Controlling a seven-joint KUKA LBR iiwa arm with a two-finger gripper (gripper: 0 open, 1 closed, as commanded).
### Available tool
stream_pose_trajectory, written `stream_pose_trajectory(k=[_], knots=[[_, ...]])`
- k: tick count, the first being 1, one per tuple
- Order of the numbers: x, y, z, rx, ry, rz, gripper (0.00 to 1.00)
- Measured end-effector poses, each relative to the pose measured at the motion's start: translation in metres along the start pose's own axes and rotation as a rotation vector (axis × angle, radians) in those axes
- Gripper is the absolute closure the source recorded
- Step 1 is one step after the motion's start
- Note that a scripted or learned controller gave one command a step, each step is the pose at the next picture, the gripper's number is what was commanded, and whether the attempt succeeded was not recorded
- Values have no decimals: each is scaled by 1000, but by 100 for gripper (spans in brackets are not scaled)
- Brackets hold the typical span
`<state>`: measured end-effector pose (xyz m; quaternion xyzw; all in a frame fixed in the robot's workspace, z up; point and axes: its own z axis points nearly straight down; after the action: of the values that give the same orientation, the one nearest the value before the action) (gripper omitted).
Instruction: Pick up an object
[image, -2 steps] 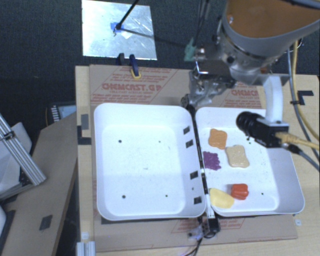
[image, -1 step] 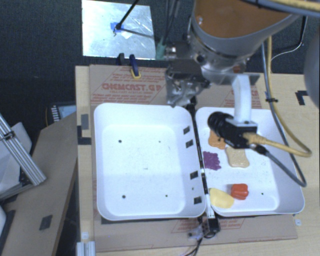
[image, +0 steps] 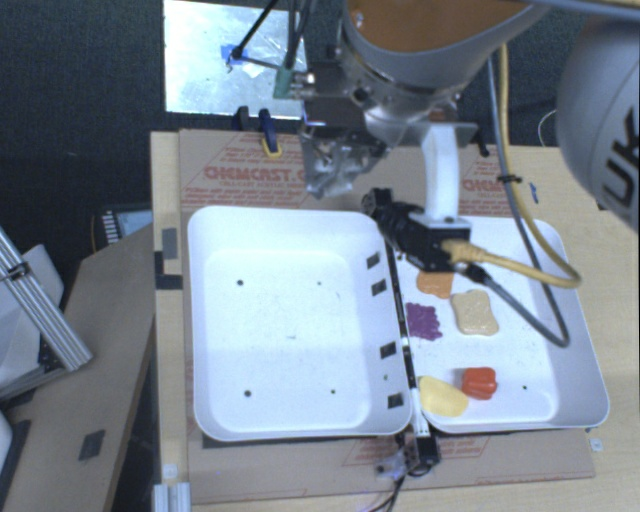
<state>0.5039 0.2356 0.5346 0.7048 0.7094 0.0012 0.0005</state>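
Nearest, close to the front rim of the right bin (image: 545, 345), a yellow piece (image: 443, 397) lies by the divider where the two bins meet, and a red piece (image: 479, 382) sits just beside it on its right, the two almost touching. A little farther back in the same bin, a purple cluster (image: 423, 321) lies near the divider with a beige slab (image: 474, 313) just to its right, a narrow gap between them. Farther still, an orange piece (image: 434, 284) rests beyond those two, partly covered on its far side by the robot's own hardware. The left bin (image: 280, 320) lies alongside, its white floor marked by a few small dark dots. Both bins rest on a cardboard sheet (image: 250, 172) printed with red lettering, which covers the worktop (image: 163, 190). The claw (image: 335, 168) hangs beyond the left bin's far right corner, over the cardboard and well apart from every piece in the right bin; whether it is apart or together cannot be told from this angle, and nothing shows in its grasp. A blue and yellow clamp (image: 268, 132) grips the sheet's far edge, left of the claw.
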Motion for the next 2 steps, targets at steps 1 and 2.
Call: stream_pose_trajectory(k=[1, 2], knots=[[-2, -2, 162, 17, -8, 6, 100], [-4, 113, 83, -11, 1, 8, 100]])
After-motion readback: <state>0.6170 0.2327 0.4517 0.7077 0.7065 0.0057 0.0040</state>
